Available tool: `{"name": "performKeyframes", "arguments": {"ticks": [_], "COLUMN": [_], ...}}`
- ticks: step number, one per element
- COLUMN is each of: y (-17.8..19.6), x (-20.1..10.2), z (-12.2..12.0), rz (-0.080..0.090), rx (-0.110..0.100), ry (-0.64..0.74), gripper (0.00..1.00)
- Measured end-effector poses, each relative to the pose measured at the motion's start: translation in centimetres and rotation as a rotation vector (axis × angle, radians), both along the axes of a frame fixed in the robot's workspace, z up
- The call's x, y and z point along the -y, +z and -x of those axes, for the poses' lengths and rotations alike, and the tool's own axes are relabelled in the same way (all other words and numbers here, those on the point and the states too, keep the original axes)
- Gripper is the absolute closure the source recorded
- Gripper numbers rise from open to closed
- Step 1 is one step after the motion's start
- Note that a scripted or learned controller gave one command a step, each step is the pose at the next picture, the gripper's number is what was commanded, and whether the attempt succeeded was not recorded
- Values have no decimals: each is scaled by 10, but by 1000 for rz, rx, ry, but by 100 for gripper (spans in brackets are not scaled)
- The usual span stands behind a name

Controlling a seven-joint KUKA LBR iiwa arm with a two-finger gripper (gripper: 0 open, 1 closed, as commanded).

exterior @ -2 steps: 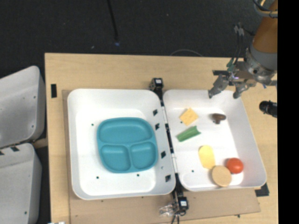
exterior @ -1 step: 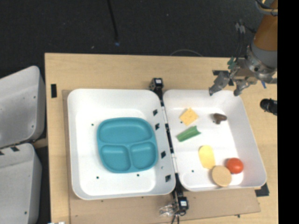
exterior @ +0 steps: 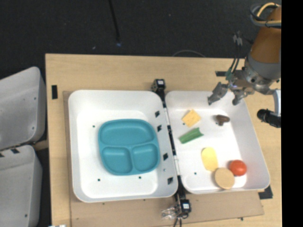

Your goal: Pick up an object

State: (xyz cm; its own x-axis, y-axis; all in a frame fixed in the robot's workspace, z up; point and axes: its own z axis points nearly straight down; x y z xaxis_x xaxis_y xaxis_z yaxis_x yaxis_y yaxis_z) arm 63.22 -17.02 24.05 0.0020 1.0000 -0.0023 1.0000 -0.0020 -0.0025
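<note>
The right bin (exterior: pixel 251 136) holds several small items: a yellow cheese-like wedge (exterior: pixel 191 118), a green pod (exterior: pixel 191 136), a small brown lump (exterior: pixel 221 119), a pale yellow oval piece (exterior: pixel 209 158), a tan round cookie (exterior: pixel 224 178) and a red tomato (exterior: pixel 237 168). My gripper (exterior: pixel 227 94) hangs over the far edge of the right bin, above and behind the brown lump. Its two fingers stand apart with nothing between them.
The left bin (exterior: pixel 85 174) holds a teal divided plate (exterior: pixel 128 145). Black clips run along the seam between the bins (exterior: pixel 166 141). A grey-white chair (exterior: pixel 19 108) stands left of the bench. The arm's orange band (exterior: pixel 265 41) rises at the far right.
</note>
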Motion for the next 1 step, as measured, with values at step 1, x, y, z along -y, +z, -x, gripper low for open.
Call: {"name": "performKeyframes", "arguments": {"ticks": [1], "y": [-49], "x": [6], "z": [9], "rz": [0], "rx": [-1], "ry": [-1], "gripper": [0]}}
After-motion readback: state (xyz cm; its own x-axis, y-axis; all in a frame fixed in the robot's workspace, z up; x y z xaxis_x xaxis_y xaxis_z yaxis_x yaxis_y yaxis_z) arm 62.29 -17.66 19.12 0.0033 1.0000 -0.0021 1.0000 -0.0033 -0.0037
